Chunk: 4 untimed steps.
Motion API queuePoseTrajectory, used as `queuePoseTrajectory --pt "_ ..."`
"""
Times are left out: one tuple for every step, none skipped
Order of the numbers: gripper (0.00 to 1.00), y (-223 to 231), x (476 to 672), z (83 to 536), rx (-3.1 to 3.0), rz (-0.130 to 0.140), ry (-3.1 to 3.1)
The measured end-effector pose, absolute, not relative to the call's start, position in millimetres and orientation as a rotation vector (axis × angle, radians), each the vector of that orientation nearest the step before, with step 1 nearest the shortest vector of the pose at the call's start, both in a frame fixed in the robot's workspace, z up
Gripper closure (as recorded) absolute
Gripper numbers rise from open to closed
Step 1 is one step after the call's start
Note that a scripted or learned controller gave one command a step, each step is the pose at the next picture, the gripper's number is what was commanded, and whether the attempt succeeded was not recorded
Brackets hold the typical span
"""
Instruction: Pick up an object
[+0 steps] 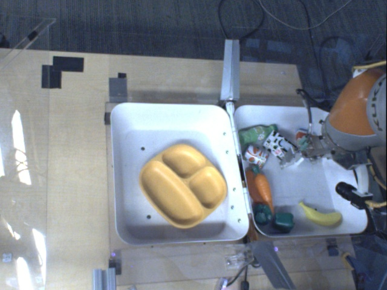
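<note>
The right bin [341, 180] holds several small items: a green bag [257, 133], a black-and-white spotted toy [276, 144], a small white and red piece [254, 156], an orange carrot [261, 188], two dark green pieces [273, 217] and a yellow banana [320, 215]. My gripper [292, 157] hangs low over the upper middle of this bin, just right of the spotted toy. The arm's orange band [357, 104] sits at the right edge. Nothing is visibly held.
The left bin [121, 162] holds a large yellow bun-shaped object [181, 185]. A metal post [231, 71] rises behind the wall between the bins. Cables [272, 11] lie on the floor behind the bench. A black part of the arm [354, 195] overhangs the right bin's right side.
</note>
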State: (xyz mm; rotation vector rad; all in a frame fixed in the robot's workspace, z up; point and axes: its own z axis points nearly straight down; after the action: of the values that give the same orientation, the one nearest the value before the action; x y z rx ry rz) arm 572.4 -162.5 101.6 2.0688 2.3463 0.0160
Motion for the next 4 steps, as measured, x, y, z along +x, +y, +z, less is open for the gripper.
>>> queuePoseTrajectory --pt "0.0 -204.6 633.0 87.6 2.035 0.005 2.384" --pt "1.0 -202.6 636.1 100.9 2.021 0.01 2.386" --pt "0.0 -202.6 636.0 100.8 2.02 0.009 2.387" --pt "0.0 -206.6 662.1 95.7 2.001 -0.044 2.455"
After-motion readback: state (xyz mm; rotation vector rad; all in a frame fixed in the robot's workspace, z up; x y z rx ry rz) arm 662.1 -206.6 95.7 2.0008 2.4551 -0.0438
